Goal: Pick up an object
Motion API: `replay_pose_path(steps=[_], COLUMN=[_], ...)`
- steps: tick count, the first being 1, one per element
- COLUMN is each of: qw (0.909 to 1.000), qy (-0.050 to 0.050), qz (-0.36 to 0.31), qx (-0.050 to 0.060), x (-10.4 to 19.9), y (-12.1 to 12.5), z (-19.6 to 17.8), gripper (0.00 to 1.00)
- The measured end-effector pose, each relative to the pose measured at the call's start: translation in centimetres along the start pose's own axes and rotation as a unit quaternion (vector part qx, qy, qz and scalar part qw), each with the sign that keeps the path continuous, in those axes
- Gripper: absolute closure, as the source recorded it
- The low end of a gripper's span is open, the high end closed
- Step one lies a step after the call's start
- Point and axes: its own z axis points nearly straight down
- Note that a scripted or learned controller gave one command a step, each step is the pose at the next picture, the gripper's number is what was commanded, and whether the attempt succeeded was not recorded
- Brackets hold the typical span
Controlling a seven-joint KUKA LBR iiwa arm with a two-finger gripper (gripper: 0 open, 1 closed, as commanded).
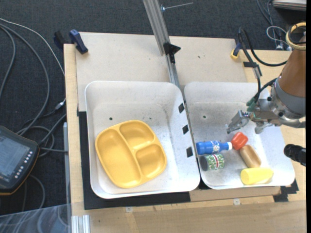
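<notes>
the gripper [248, 122] hangs over the right bin [214, 98] with its fingers spread and nothing in them. just under it sits an orange thing [239, 140], with a blue bottle [213, 146] beside and a yellow block [256, 175] lower down.

Glossy yellow plastic plate [130, 152], speckled matt white bins [146, 96], bare wooden bench [126, 57].

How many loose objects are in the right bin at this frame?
5: a blue-and-white bottle, a green patterned can just below it, an orange-red piece, a brown cylinder, a yellow block. The arm may hide more.
</notes>
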Motion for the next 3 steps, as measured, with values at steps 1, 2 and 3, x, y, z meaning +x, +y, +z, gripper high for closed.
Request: replay_pose_path(steps=[1,2,3], qw=[1.0000,1.0000,1.0000], qy=[0.000,0.000,0.001], qz=[0.000,0.000,0.000], qx=[-0.001,0.003,0.004], x=[0.0,0.6,0.9], y=[0.0,-0.9,-0.9], z=[0.0,5.0,11.3], gripper=[0.00,0.00,0.00])
